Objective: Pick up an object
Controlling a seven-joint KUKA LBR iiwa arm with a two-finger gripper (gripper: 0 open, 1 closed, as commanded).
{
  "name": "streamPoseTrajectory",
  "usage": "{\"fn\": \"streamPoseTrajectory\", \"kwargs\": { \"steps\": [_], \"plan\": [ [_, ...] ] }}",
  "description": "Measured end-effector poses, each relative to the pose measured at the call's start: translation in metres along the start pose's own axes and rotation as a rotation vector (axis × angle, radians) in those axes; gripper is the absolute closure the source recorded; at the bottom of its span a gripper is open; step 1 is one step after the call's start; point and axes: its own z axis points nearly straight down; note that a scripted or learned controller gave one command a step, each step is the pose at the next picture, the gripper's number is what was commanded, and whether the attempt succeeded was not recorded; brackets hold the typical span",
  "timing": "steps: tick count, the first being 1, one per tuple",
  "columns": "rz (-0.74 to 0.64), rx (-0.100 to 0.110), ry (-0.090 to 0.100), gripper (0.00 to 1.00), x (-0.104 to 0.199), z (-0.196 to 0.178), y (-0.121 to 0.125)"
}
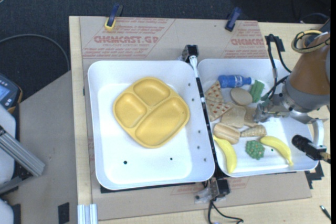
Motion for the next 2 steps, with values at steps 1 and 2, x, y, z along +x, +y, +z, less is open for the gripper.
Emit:
{"fn": "streamPoseTrajectory", "kwargs": {
  "steps": [1, 2],
  "plan": [
    [0.0, 0.006, -0.001, 1.0, -0.01, -0.056, 0.003],
    [-0.001, 0.002, -0.003, 1.0, -0.007, -0.119, 0.007]
  ]
}}
